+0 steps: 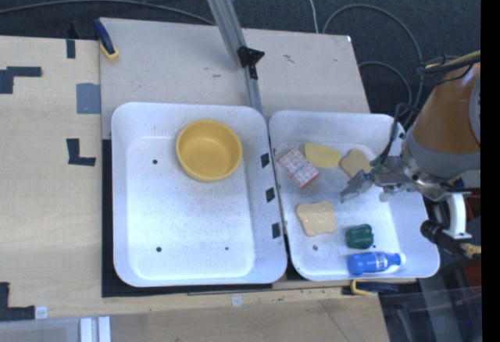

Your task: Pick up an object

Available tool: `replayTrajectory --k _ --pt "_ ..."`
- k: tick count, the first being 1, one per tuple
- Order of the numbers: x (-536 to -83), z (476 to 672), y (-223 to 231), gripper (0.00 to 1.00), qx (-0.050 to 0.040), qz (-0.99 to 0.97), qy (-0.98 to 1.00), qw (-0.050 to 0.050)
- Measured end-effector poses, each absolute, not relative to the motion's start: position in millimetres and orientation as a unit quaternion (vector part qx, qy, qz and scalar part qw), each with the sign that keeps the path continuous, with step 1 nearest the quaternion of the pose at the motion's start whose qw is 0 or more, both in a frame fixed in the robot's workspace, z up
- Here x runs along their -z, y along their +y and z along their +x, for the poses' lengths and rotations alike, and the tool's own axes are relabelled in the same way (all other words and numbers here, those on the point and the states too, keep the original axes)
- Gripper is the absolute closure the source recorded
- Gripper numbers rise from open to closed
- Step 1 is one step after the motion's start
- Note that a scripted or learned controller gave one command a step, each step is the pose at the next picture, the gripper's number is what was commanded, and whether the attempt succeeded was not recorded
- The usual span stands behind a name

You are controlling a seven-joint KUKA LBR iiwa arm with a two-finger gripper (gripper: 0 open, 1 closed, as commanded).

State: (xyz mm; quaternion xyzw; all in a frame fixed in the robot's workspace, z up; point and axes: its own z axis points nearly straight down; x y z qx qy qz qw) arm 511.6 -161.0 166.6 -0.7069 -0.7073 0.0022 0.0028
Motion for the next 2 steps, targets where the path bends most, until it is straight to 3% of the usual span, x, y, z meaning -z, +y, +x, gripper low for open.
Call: replayTrajectory --k 1,2 --pt "-114.5 500.9 -155.0 0.0 -0.0021 -0.707 -0.707 0.004" --pt "-92.5 502.3 -156.0 0.0 0.0006 -0.707 -0.707 0.0"
